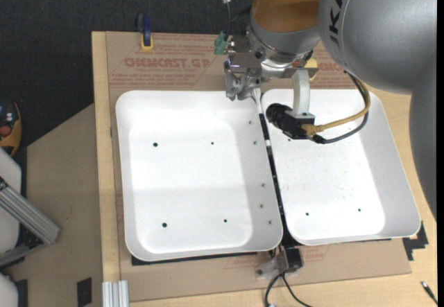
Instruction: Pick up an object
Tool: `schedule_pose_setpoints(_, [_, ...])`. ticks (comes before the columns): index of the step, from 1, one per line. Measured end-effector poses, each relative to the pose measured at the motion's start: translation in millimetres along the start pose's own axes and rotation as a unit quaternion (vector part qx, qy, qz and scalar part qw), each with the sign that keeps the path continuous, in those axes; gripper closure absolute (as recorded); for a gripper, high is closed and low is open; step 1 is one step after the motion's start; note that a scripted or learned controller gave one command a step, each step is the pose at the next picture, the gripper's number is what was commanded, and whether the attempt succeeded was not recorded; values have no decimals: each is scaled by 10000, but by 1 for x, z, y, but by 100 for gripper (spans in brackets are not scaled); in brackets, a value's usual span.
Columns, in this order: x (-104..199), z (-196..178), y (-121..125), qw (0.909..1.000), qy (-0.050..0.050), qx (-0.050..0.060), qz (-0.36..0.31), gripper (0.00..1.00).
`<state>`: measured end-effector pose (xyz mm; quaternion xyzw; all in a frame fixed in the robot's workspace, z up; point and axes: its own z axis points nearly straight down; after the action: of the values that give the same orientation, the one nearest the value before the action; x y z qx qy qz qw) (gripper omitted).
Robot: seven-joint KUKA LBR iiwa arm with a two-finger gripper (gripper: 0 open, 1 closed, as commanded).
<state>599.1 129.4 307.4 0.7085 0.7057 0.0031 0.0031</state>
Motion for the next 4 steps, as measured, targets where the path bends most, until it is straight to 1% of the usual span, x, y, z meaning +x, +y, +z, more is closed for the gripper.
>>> schedule_pose_setpoints(1, [101, 115, 3, 9999, 3, 106, -63, 100])
schedule_pose_setpoints(2, [96, 27, -15, 10000, 20, 3, -28, 100])
schedule_pose_setpoints(3, [90, 14, -26, 10000, 6, 31, -16, 100])
schedule_pose_setpoints(4, [96, -14, -44, 10000, 11, 24, -30, 100])
